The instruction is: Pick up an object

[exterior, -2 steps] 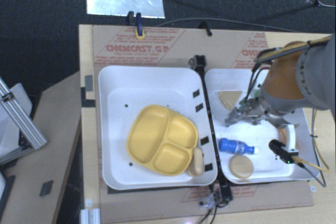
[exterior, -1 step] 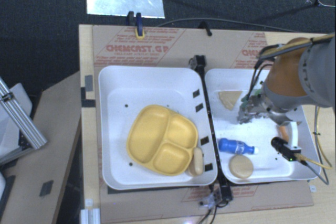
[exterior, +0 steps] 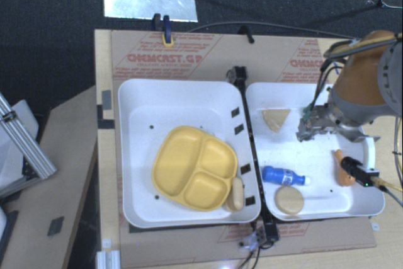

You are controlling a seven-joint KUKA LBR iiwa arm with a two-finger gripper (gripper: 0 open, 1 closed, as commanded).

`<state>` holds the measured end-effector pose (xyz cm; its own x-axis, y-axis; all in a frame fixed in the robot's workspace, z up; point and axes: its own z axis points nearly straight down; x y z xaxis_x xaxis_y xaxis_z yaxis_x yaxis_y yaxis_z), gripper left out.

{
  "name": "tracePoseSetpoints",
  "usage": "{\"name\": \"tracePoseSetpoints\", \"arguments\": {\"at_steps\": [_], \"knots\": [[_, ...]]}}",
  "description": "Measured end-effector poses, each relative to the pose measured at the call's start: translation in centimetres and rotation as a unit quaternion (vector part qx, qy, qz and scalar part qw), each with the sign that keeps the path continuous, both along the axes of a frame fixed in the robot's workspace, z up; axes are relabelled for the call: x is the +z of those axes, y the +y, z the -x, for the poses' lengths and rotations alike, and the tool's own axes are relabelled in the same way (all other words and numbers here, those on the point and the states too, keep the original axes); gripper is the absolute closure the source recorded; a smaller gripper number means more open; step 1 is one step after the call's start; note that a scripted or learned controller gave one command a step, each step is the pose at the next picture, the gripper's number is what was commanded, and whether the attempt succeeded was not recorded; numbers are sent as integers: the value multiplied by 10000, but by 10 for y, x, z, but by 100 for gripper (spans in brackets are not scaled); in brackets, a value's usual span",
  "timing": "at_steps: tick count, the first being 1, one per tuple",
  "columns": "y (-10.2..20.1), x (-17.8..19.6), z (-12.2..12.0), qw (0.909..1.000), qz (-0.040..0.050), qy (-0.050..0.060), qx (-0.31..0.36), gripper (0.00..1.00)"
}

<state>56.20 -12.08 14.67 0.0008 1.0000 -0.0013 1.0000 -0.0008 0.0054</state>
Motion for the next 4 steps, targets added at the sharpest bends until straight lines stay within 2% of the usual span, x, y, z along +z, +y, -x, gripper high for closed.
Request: {"name": "tracePoseSetpoints", "arguments": {"at_steps": [2,4], "knots": [[-3,119,-5,10000,3,-14,27,100],[98,88,-7,10000,-15,19,49,100]]}}
